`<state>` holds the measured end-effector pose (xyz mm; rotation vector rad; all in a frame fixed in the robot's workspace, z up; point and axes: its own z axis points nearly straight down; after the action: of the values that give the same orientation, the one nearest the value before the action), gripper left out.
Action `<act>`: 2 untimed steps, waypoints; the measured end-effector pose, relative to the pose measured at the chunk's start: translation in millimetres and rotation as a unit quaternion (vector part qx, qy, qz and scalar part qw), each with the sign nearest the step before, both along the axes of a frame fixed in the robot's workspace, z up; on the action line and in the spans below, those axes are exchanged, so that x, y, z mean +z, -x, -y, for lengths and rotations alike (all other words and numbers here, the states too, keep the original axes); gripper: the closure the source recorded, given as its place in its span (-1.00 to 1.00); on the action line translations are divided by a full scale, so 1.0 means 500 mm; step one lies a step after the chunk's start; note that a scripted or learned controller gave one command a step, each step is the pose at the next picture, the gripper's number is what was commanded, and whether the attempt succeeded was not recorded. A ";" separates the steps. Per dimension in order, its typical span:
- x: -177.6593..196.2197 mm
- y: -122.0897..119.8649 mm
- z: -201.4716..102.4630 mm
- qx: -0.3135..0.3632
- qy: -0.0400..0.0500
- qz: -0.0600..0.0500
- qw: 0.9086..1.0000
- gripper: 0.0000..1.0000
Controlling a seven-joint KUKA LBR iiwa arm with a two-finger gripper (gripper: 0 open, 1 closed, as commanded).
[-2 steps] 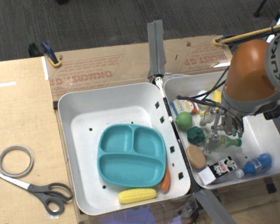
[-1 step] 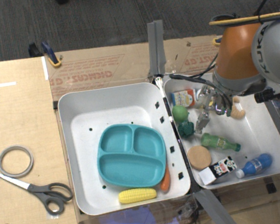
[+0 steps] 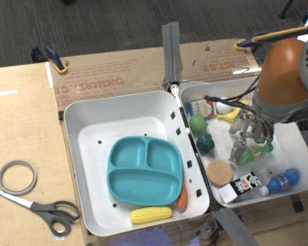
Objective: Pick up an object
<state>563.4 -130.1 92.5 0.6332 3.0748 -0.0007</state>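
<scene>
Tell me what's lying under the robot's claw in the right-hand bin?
A green object lies directly beneath the gripper in the right bin. The metal parts cover its top, so its exact shape cannot be told. A tan round disc sits beside it.

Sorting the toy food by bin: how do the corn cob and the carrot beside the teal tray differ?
The corn cob is yellow, thick and lies level along the near wall of the left bin; the carrot is orange, slimmer and slants up along the teal tray edge. The corn cob shows whole, while the carrot is partly hidden by the tray. Both lie in the left bin, outside the tray.
</scene>
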 end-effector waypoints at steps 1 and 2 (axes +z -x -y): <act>0.000 -0.119 0.038 -0.001 0.000 0.000 1.000 -1.00; -0.001 0.006 -0.038 -0.009 0.000 0.000 1.000 -1.00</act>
<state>560.3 -111.3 92.0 0.6609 3.0696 -0.0001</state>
